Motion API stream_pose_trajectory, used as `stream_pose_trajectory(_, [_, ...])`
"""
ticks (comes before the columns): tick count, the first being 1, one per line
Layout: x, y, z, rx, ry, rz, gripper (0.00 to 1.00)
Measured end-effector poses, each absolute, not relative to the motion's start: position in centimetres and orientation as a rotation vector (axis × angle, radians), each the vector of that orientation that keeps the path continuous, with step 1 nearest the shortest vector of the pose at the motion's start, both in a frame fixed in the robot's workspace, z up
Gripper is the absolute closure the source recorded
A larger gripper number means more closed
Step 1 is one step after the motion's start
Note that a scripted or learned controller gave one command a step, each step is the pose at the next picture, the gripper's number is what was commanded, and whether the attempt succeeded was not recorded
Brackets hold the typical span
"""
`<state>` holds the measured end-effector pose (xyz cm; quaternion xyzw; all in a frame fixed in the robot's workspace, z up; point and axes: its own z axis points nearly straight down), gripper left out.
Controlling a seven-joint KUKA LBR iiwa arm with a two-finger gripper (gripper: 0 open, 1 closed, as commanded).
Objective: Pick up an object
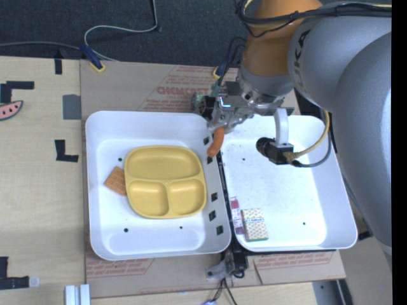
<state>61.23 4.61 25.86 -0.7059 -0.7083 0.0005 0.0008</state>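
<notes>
My gripper sits above the inner edge where the two bins meet, at their far end. A small orange carrot-shaped object hangs just below it, apparently pinched between my narrowed fingers, over the right rim of the left bin. That bin contains a yellow divided plate with a tan cracker touching its left edge. The right bin contains a small box near its front left corner.

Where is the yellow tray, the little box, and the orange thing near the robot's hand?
yellow tray [166, 180], camera view, on its centre divider.
little box [255, 224], camera view, on its top face.
orange thing [216, 141], camera view, on its middle.
</notes>
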Motion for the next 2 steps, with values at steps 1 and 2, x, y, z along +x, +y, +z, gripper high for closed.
stream_pose_trajectory(1, [59.9,10.8,25.1,-2.217,-2.224,0.002,1.0])
stream_pose_trajectory(2, [61.0,8.9,26.5,-2.22,-2.223,0.002,1.0])
